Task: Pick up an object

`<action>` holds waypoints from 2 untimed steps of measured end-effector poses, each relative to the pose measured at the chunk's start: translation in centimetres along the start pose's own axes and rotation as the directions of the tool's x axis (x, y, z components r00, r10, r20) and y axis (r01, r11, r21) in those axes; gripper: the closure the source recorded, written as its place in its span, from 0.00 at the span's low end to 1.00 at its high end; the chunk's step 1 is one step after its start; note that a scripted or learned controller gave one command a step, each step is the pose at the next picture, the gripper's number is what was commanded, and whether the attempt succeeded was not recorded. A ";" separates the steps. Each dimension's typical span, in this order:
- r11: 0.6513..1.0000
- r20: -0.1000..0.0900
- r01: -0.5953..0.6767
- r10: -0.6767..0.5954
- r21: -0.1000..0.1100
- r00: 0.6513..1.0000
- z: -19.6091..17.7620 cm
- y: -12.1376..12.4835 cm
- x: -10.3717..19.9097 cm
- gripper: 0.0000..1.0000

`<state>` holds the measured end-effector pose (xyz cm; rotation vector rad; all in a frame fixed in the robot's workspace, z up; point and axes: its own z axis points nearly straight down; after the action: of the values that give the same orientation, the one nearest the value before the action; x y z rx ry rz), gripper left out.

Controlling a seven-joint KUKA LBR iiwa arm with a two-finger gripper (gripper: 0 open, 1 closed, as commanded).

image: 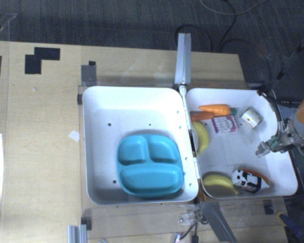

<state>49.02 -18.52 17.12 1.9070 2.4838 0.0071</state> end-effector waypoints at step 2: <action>1.000 0.007 0.003 -0.003 -0.012 1.000 -2.3 0.5 -0.1 1.00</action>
<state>49.49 -18.49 19.42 1.8953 2.4769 0.0151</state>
